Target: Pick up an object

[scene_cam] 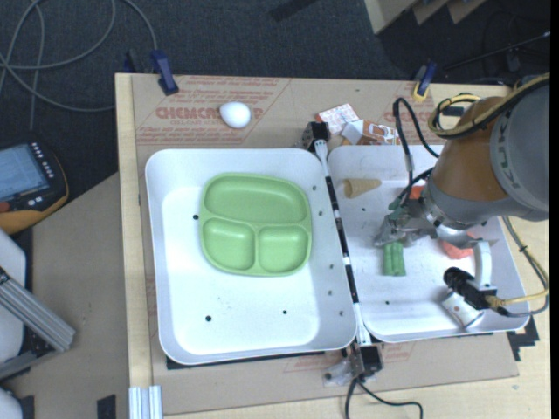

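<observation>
Cardboard covers the tabletop (262,94) under both bins. My jaws (395,232) hang low in the right bin (393,312), directly over the green block (394,259), perhaps touching it; whether they're parted or clenched, I cannot tell.

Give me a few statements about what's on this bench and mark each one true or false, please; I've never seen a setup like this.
1. The green divided plate lies in the left bin. True.
2. The white egg-shaped object lies inside the right bin. False: it rests on the cardboard board behind the left bin, outside both.
3. The end effector is over the right bin, close above the green block. True.
4. The green divided plate has five compartments. False: it has three, one large and two smaller.
5. A tan cone-shaped piece lies near the back of the right bin. True.
</observation>
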Controlling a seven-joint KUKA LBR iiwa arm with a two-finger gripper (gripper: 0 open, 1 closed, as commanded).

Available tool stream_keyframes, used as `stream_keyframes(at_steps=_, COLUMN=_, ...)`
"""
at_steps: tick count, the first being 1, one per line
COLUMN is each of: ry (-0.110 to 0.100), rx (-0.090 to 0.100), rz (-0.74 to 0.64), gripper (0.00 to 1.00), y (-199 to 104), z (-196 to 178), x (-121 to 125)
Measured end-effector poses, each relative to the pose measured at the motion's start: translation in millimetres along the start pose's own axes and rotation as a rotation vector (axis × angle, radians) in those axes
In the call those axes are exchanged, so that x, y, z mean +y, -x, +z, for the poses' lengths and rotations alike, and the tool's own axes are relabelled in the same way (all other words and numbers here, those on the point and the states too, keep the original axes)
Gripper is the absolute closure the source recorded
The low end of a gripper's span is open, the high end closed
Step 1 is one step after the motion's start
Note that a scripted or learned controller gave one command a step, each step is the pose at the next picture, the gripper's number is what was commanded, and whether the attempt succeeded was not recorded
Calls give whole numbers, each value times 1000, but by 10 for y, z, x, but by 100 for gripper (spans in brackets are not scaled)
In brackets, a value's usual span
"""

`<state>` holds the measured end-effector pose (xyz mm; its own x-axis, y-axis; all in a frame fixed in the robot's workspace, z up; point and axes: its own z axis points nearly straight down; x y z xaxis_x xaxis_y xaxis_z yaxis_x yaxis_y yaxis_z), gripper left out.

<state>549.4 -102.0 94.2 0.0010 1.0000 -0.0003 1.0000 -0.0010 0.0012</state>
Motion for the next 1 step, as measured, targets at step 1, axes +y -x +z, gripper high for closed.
stream_keyframes(at_steps=1, ry=1, rx=0, rz=-2, gripper=100, y=-453, z=-1126, x=342)
